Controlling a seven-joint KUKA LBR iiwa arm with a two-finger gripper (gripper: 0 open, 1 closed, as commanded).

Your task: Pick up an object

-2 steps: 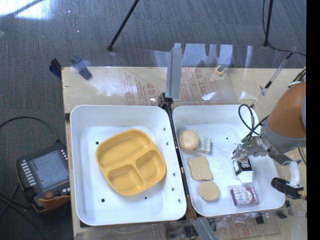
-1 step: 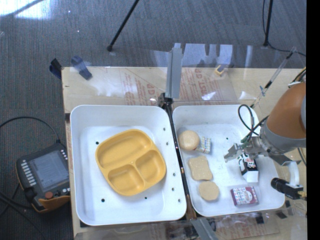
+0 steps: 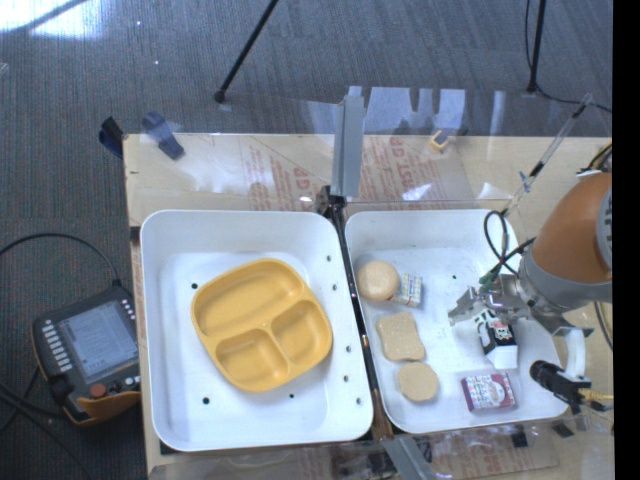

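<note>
The right bin (image 3: pixel 440 230) holds a round bun (image 3: pixel 378 280), a small patterned packet (image 3: pixel 408 289) beside it, a toast-shaped piece (image 3: pixel 401 336), a flat round cookie (image 3: pixel 418 381) and a red-and-white packet (image 3: pixel 489 391). My gripper (image 3: pixel 487 321) hangs low over the right side of this bin, reaching in from the right. A small black, white and red object (image 3: pixel 497 334) lies right below it. The wrist hides the fingertips.
The left bin (image 3: pixel 180 238) holds a yellow divided plate (image 3: pixel 261 323). A metal post (image 3: pixel 347 148) rises behind the seam between the bins. A teach pendant (image 3: pixel 88 350) lies on the floor at the left. Cables trail along the right bin's right edge.
</note>
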